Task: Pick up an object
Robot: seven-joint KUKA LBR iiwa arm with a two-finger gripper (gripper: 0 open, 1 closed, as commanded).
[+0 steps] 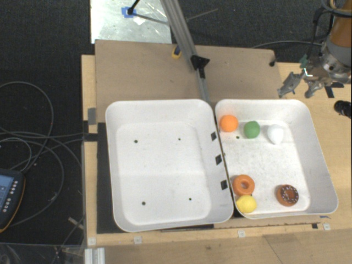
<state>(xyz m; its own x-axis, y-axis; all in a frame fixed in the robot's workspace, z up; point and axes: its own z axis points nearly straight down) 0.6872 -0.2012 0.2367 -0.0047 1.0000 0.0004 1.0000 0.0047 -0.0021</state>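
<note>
At the frame's upper right the gripper [300, 87] hangs with fingers spread, holding nothing, just above the right bin [318, 147] containing an orange ball [229, 124] and a green ball [252, 129].

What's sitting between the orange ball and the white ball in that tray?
A green ball sits between the orange ball and the white ball, seen in the camera view.
</note>
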